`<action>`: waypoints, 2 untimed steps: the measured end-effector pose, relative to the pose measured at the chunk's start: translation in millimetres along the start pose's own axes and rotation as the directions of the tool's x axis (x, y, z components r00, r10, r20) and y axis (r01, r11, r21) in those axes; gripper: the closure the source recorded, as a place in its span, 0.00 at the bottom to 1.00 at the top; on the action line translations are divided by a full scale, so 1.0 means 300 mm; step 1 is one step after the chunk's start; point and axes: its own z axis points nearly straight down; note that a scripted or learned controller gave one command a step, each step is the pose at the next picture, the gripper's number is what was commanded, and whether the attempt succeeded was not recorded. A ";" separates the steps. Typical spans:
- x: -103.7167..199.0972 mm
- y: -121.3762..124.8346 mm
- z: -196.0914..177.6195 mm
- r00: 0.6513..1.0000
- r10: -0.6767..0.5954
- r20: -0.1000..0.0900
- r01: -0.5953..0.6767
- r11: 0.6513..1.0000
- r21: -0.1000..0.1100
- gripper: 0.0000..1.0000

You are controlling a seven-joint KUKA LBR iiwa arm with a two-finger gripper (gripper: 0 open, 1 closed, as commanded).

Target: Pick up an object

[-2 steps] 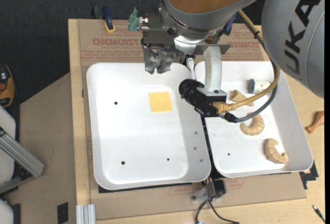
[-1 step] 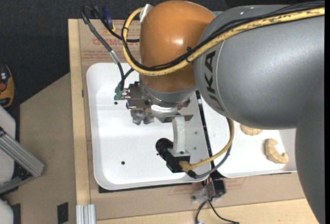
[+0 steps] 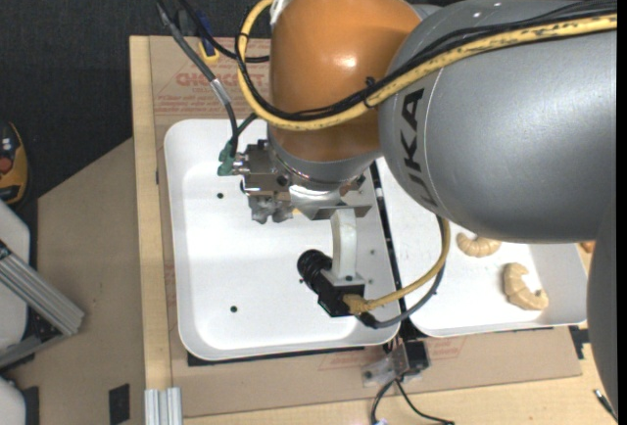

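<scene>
Right bin (image 3: 460, 320) holds croissant (image 3: 522, 285) lying diagonally, ends rightward.

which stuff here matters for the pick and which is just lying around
For the job:
- tool, over the left bin
- two tan pieces in the right bin, possible picks

Lying about:
- cardboard sheet under the bins
- metal rail at the left
- yellow cable on the arm

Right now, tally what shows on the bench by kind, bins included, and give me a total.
White bins: 2, the left bin and the right bin.
Tan croissant-shaped pieces: 2, one partly hidden by the arm and one nearer the front, both in the right bin.
Total: 4.
</scene>
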 end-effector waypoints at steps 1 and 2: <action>-0.001 -0.014 -0.651 1.000 -0.004 -0.009 0.003 1.000 -0.018 1.00; -0.004 -0.027 0.079 1.000 0.000 0.009 0.000 1.000 0.018 1.00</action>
